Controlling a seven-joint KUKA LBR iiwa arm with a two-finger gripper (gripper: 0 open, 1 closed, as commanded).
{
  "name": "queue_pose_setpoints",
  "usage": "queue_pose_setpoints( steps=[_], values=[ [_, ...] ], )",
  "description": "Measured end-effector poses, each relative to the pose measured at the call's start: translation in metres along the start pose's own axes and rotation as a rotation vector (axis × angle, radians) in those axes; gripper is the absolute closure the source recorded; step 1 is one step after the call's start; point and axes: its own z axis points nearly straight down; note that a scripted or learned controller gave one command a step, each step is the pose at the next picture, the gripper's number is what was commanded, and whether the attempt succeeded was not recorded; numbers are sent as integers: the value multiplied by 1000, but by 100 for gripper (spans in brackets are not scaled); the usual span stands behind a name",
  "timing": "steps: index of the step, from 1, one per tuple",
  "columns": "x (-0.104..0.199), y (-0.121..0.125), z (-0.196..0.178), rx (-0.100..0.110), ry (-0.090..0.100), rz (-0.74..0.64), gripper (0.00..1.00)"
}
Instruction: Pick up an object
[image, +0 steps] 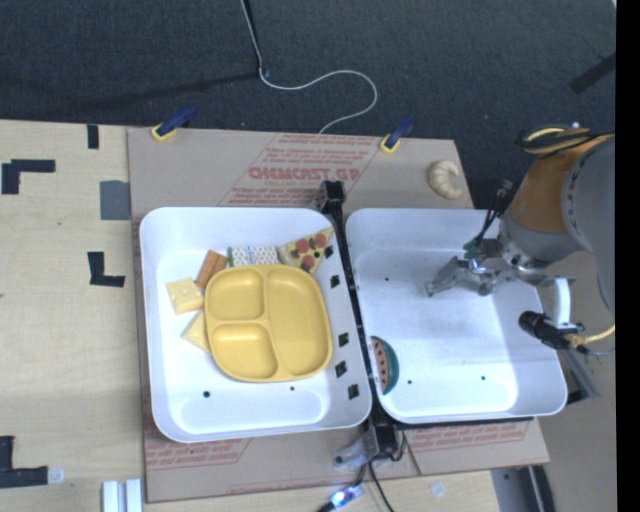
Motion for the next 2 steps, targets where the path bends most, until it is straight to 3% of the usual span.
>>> queue_pose_setpoints(
  steps=[1,2],
  values=[
    [0,1,-11,-2,-1,-1,100],
    [-4,7,-72,-5,1,1,100]
  ],
)
